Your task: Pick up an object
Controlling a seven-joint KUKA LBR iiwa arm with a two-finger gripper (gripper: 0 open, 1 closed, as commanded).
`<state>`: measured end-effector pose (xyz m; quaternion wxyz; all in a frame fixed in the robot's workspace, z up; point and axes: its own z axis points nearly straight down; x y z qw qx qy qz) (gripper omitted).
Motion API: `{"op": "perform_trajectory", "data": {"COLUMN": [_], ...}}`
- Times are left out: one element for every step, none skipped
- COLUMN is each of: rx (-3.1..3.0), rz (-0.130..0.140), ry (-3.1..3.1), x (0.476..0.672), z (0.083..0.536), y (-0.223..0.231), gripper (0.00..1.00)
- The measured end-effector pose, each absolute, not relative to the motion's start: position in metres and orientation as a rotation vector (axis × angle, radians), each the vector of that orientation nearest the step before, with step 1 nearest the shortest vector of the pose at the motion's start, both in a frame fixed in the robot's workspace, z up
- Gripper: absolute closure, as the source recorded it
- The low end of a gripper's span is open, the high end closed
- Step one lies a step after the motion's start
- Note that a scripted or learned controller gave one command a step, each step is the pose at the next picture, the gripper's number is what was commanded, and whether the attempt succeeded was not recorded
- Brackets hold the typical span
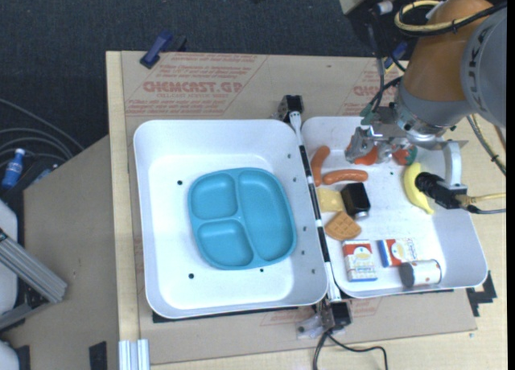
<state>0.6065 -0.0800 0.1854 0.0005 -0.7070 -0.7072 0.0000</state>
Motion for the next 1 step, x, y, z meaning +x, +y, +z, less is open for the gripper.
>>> {"op": "perform_trajectory", "data": {"rx": [-2.221], "rz": [0.001], "ry": [-2.218], "x": [0.4967], "z": [0.23], "y": [-0.078], "gripper": [1.0]}}
